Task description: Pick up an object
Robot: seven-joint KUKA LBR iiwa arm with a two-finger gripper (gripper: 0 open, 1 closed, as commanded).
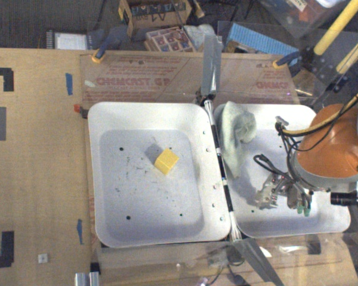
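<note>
1. Two shallow white bins sit side by side on a tan bench, seen from above at a slant.
2. Left bin (107, 124): a small yellow block (166, 161) lies a little above the middle of its floor, well apart from every wall. Dark specks dot the floor around it.
3. Right bin (322, 219): a pale, crumpled cloth (235, 130) lies in its upper left corner, against the wall shared with the left bin.
4. Robot arm (337, 151): grey with a broad orange band, it reaches in from the right and hangs over the right bin, with black cables looping beside it.
5. Gripper (273, 196): it points down over the floor of the right bin, below the cloth and well apart from the yellow block. It looks small and cluttered from this angle, so I cannot tell whether its fingers are apart or together, and nothing can be made out between them.
6. Behind the bins lies a sheet of brown cardboard (143, 79) with red lettering.
</note>
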